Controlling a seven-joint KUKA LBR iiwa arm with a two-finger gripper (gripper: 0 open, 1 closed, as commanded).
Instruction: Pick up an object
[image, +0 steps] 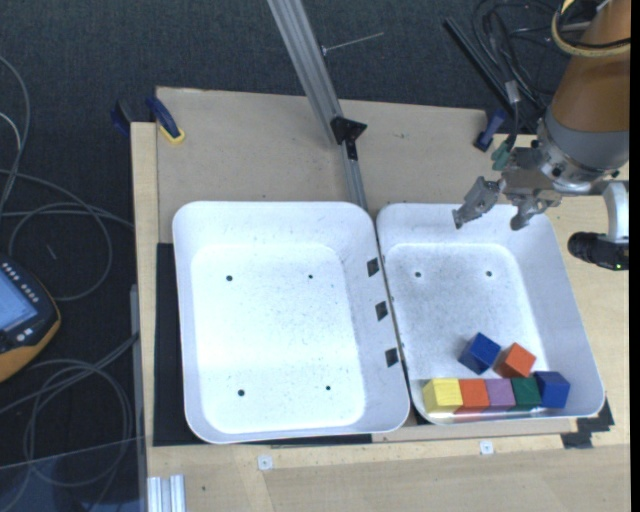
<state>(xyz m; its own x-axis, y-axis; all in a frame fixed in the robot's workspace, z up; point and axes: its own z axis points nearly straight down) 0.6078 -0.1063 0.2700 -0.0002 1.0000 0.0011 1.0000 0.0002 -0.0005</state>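
Here, the right shallow white plastic bin (560, 290) holds small coloured cubes (495, 378) clustered at its five o'clock corner. At its twelve o'clock rim hangs the grey two-finger gripper (496, 214), fingers spread apart, gripping nothing, well apart from the cubes.

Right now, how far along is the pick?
Nothing looks picked yet. The gripper hangs open over the far edge of the right bin, with nothing between its fingers. The blocks all lie at the bin's near edge. Left: reach them, close on one, lift.
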